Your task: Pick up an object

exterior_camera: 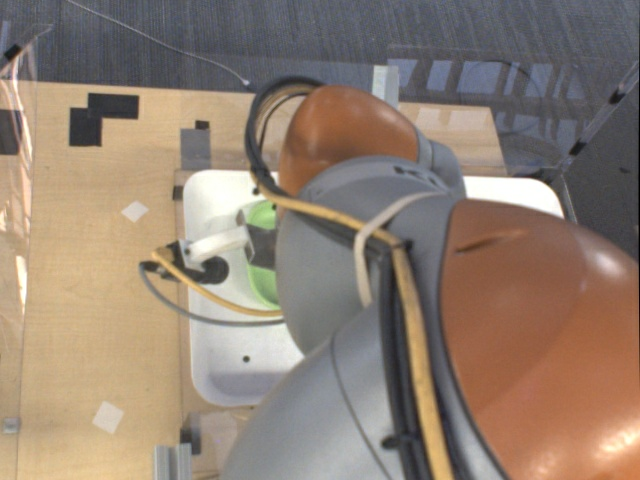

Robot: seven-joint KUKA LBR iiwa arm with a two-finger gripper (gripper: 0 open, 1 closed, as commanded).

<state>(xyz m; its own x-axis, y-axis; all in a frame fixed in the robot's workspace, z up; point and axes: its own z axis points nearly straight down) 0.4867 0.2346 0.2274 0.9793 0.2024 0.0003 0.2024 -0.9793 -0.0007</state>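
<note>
A bright green object lies in the left white bin, mostly covered by the arm. The grey and orange arm reaches in from the right and hangs over the bin, hiding its middle. The wrist end of the arm sits right over the green object, and the gripper's fingertips are hidden beneath it. A white fitting with a black cable end sticks out to the left of the wrist, over the bin's left wall.
The right white bin shows as a strip behind the arm. Yellow and grey cables loop out over the wooden bench left of the bin. Black markers lie at the far left.
</note>
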